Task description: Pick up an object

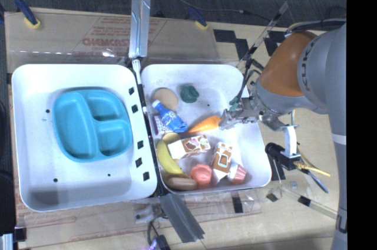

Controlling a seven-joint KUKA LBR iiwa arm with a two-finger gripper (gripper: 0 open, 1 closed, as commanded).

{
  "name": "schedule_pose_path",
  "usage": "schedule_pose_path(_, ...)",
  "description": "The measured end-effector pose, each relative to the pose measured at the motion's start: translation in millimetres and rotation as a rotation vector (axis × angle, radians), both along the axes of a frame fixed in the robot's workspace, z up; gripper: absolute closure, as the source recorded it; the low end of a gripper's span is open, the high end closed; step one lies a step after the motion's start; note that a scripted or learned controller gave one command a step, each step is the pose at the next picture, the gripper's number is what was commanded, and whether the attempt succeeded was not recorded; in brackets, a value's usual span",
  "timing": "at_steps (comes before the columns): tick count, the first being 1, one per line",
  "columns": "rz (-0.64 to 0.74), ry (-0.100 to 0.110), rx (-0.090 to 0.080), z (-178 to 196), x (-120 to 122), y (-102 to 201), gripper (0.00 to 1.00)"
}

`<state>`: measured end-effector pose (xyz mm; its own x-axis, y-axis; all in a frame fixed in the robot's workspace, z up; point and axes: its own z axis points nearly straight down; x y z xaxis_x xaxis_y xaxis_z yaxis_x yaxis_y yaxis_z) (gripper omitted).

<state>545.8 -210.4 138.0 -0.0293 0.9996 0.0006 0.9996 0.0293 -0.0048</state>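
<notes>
From above, the grey arm (321,75) is reaching in from the right, its orange band (283,69) hanging over the right rim of the right bin (200,75). The wrist is bending down and leftward, so the tool (227,119) is sitting low inside that bin, near its right wall. The tool is lying just beside the right tip of an orange carrot (203,124); whether it is touching or gripping the carrot cannot be told, and how far it is open cannot be told either.

The carrot is lying near the middle of the right bin. Around it are a blue packet (169,119), a tan round thing (166,98), a dark green lump (189,92), a banana (165,159), two small printed cartons (207,151), a pink ball (201,174) and a brown piece (181,183) by the front wall.

The left bin (35,184) is holding a blue divided tray (93,124).

On the worktop, the cardboard (106,30) behind the bins is carrying red printing too blurred to read.
</notes>
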Motion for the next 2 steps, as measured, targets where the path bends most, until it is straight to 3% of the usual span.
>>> schedule_pose_path(1,0.000,0.000,0.000,0,0,0,0.00)
schedule_pose_path(2,0.022,-0.006,-0.001,-46,54,1,0.00)
